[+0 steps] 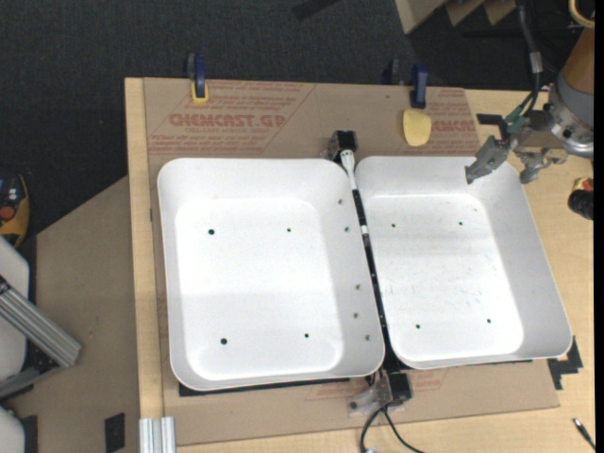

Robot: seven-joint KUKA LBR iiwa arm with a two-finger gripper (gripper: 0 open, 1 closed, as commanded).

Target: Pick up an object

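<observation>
Two white bins are set side by side on a brown board: left bin (179, 253), right bin (538, 272). The gripper (510, 163) is seen at the far right corner of the right bin, fingers spread apart, nothing held between them. A yellow object (416, 126) is seen on the board just beyond the right bin. Blue clamps (197, 70) are fixed at the board's far edge.

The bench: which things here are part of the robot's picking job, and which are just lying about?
For the job:
gripper, open, over the right bin's far corner
left bin
right bin

Lying about:
yellow piece, on the board outside the bins
blue clamps
black clip between the bins
cables
</observation>
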